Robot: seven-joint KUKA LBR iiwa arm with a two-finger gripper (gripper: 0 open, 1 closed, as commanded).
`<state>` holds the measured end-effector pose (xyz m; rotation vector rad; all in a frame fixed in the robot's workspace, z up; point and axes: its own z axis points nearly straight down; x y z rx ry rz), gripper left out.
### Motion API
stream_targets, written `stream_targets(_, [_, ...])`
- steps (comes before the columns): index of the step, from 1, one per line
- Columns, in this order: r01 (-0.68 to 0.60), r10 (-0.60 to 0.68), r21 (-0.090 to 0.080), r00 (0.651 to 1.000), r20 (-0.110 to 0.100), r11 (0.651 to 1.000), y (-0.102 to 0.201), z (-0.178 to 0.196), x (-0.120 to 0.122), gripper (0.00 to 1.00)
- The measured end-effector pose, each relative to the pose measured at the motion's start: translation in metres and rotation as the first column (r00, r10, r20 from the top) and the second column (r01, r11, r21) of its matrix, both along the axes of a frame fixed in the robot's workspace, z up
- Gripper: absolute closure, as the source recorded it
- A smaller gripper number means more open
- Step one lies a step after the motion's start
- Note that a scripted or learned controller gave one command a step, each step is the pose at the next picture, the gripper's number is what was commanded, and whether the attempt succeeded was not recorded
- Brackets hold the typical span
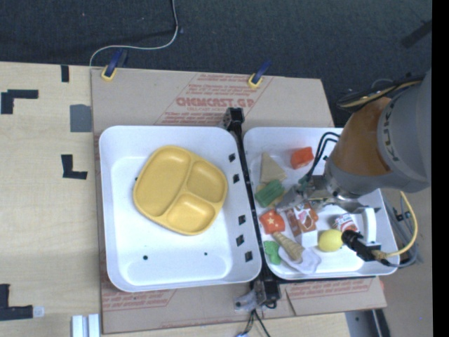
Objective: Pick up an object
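there, pincer [303,201] amid crowded right bin [365,271]

A single fixed camera looks down at a slant on the bench [42,188] from above, far enough back to take in both white bins (left bin [112,209], right bin [280,135]) and surrounding floor.

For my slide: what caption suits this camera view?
Arm reaches over the right bin of small items; yellow tray lies in the left bin.
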<state>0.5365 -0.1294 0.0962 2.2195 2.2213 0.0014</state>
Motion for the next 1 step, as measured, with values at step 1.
stream_targets(1, [-0.002, 0.002, 0.001, 1.0, -0.002, 1.0, 0.0052, -0.0108, 0.0544, 0.0])
